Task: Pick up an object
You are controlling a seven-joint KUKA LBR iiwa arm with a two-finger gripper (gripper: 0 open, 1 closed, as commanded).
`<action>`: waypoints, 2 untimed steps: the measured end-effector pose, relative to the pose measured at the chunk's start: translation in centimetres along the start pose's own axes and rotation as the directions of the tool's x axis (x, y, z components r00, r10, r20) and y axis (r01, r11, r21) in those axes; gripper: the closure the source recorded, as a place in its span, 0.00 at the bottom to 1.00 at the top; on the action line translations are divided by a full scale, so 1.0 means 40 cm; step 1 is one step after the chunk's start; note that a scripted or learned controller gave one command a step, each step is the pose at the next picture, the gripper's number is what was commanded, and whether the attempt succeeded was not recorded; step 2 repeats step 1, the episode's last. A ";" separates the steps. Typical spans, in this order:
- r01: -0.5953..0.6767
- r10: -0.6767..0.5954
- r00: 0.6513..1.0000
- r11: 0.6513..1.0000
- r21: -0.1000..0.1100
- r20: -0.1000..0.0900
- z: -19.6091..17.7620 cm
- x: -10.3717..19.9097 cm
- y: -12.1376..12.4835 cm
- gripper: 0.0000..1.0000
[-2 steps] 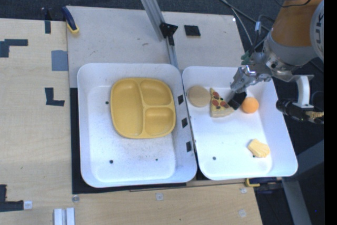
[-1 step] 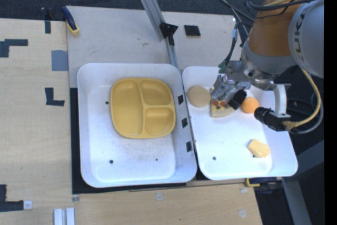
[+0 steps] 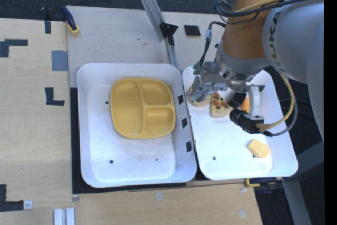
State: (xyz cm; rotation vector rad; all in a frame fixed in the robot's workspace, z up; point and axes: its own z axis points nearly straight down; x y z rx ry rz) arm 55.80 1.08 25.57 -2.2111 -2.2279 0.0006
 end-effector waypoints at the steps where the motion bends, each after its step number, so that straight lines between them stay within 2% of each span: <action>1: 0.000 0.000 1.000 1.000 0.001 0.000 0.013 0.139 -0.025 1.00; 2: 0.000 0.000 1.000 1.000 0.001 0.000 0.013 0.139 -0.025 1.00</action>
